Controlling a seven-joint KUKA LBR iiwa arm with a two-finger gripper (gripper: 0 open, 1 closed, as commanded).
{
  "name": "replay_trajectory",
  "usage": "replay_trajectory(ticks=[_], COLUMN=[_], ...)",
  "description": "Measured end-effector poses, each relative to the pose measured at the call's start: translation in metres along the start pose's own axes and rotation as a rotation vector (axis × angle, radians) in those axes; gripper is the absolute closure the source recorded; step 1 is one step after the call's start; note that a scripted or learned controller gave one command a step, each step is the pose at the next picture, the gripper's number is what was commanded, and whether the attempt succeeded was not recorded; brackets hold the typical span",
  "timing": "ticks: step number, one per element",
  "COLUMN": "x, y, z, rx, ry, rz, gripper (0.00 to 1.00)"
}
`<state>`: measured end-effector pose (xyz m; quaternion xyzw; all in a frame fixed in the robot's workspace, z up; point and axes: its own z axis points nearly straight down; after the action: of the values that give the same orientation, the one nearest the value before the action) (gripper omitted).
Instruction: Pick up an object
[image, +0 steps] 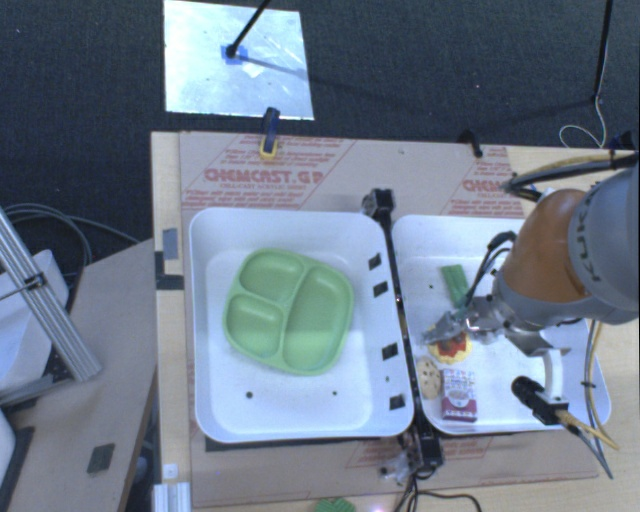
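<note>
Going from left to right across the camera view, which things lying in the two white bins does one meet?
Green divided plate → round biscuit → red and white packet.

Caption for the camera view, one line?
Gripper over a red-and-yellow item in the right bin; green divided plate in the left bin.

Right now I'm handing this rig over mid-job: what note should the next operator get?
Hand: down in the right bin, at the upper edge of a red-and-yellow item; open or shut cannot be told.
Things: green stick, cookie and red-and-white packet also lie in the right bin. The left bin holds a green divided plate.
Done: nothing visibly held.
Left: grasp and lift one object.
</note>
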<state>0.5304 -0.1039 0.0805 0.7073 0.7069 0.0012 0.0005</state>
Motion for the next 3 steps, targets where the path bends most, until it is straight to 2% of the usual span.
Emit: replay_trajectory(ticks=[1, 2, 3], x=[-0.002, -0.003, -0.002], y=[0.006, 0.005, 0.006], z=[-0.021, -0.019, -0.031], rx=[-0.016, -0.013, -0.016], ry=[-0.003, -0.004, -0.002], rz=[-0.002, -0.001, -0.001], gripper=[1.00, 0.00, 1.00])
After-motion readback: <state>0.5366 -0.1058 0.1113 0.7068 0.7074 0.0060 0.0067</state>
